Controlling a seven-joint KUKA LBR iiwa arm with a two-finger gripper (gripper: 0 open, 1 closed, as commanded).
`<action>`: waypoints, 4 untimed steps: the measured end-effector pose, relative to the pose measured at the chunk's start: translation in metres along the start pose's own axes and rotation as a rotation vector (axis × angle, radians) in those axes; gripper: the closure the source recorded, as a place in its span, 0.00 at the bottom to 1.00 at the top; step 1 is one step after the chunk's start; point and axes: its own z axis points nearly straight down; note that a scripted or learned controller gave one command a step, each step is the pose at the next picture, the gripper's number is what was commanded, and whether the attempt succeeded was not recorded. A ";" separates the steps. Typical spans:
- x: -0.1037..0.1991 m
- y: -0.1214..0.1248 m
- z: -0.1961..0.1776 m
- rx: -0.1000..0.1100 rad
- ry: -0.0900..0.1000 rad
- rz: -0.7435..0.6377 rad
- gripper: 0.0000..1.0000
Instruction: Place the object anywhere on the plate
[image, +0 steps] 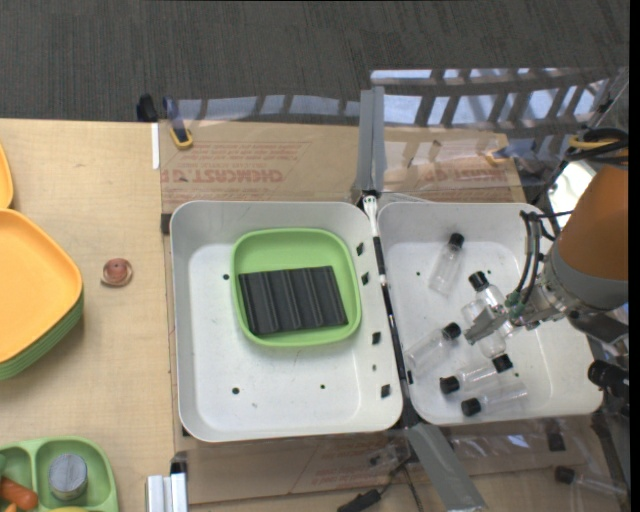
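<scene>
Wooden bench (90, 170) is carrying two white bins: left bin (200, 390) at frame centre, right bin (420, 225) beside it. One green plate (294, 247) with a dark ribbed mat is sitting in the left bin. Roughly six clear vials with black caps (446, 267) are lying scattered in the right bin. Gripper (488, 322) is hovering among them at middle right; grip state impossible to judge.

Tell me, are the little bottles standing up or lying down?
Lying down. The clear vials rest on their sides on the right bin floor, black caps pointing different ways.
</scene>
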 end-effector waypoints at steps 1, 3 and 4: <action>0.028 0.020 0.007 0.002 0.001 -0.171 1.00; 0.098 0.107 0.008 0.002 -0.001 -0.314 1.00; 0.098 0.107 0.008 0.001 -0.001 -0.313 0.00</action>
